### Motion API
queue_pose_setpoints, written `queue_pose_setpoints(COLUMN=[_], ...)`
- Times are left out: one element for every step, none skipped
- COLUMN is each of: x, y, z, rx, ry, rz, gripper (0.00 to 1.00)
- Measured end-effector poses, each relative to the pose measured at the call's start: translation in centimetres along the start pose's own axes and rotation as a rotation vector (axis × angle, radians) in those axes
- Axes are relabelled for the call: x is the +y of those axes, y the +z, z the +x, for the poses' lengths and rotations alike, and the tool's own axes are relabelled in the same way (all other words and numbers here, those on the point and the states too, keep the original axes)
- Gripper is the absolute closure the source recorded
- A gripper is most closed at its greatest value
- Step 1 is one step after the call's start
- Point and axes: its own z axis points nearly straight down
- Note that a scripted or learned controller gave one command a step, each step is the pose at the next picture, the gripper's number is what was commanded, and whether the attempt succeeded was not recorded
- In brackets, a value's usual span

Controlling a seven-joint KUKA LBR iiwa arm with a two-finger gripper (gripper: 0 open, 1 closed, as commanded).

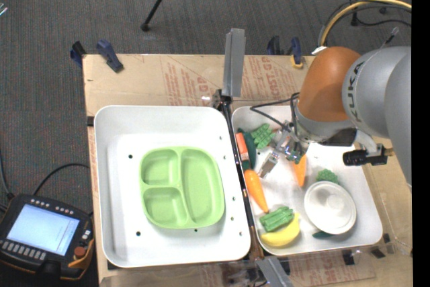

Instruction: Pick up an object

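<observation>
Orange carrot [300, 171], tapered, hangs point-down, pinched between the fingers of the gripper [294, 155] over the right bin [373, 212]; its top is hidden.

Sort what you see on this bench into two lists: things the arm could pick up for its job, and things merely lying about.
Job in hand:
gripper
carrot
second carrot
banana
white bowl
green toy
right bin

Lying about:
green divided plate
left bin
handheld screen unit
blue clamps
</observation>
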Motion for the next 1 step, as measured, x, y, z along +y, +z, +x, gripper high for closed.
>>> queue_pose_setpoints(x=[-4.28], y=[0.09], z=[5.21], rx=[0.004], ry=[0.047], rz=[-0.003], gripper=[0.00])
